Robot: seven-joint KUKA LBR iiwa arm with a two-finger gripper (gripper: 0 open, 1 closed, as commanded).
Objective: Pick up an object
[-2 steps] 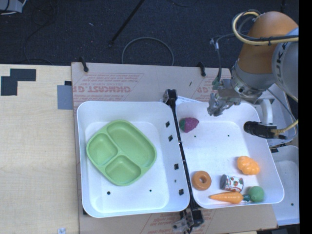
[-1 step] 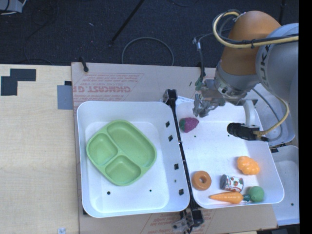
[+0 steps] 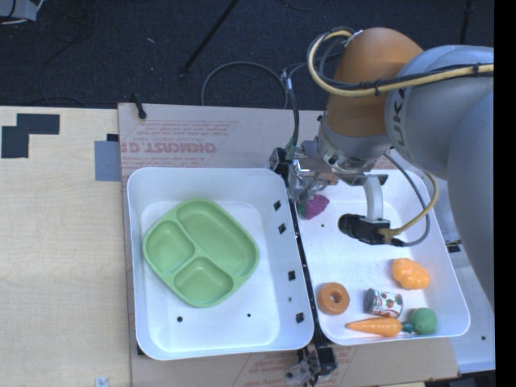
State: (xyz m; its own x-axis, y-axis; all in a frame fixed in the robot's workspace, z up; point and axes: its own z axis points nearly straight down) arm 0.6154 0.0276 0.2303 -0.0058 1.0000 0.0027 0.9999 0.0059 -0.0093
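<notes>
Pale desk [image 3: 56,240], two white bins: my end effector [image 3: 309,190] hangs over the purple toy [image 3: 314,206] at the right bin's [image 3: 451,293] eleven o'clock; grip state unclear. Next, I judge, descend and close.

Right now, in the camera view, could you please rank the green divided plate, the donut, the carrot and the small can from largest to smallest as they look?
1. Green divided plate, by far the largest.
2. Carrot, longest of the rest, though thin.
3. Donut, round and shorter than the carrot.
4. Small can, close to the donut, so this last placing is unsure.

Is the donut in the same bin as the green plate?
No, the donut lies in the right bin, and the green plate is in the left bin.
</notes>
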